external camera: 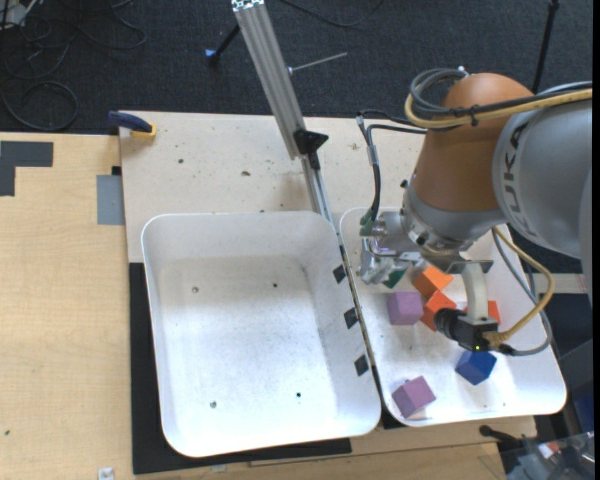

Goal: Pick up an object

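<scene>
The gripper (384, 258) hung at the right bin's (540, 400) upper left corner; the nearest purple cube (404, 308) lay just below it. Its grip state could not be told.

2 purple blocks (404, 308), 1 blue block (475, 366), 2 bins (180, 258).

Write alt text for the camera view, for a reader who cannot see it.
A grey robot arm with an orange band reaches from the right over the right-hand white bin, its gripper low near the bin's far left corner. That bin holds two purple blocks, a blue block and orange blocks; the left bin adjoins it.
</scene>
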`<state>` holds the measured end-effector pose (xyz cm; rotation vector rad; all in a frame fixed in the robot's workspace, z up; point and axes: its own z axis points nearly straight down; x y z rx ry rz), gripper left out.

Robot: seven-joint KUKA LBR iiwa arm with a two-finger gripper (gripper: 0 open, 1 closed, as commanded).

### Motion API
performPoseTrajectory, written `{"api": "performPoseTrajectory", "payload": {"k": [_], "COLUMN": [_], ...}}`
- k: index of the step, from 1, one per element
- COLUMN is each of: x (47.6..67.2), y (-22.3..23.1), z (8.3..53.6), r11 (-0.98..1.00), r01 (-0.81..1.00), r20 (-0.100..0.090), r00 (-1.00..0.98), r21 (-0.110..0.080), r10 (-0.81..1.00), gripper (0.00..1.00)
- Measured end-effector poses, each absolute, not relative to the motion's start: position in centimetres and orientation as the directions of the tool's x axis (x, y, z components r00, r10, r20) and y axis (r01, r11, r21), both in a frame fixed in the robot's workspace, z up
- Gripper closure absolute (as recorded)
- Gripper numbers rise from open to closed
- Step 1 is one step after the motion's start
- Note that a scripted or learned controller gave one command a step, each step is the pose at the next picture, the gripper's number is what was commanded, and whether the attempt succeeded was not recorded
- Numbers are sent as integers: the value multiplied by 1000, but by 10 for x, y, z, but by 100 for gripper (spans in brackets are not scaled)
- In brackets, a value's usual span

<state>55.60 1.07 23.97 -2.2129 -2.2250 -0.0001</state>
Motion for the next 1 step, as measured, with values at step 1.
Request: {"api": "performPoseTrajectory", "payload": {"k": [1], "x": [548], "y": [70], "z": [231], "r11": [5], "r01": [1000], "r20": [2], "r00": [-5], "r21": [-5], "r10": [1000], "gripper": [100]}}
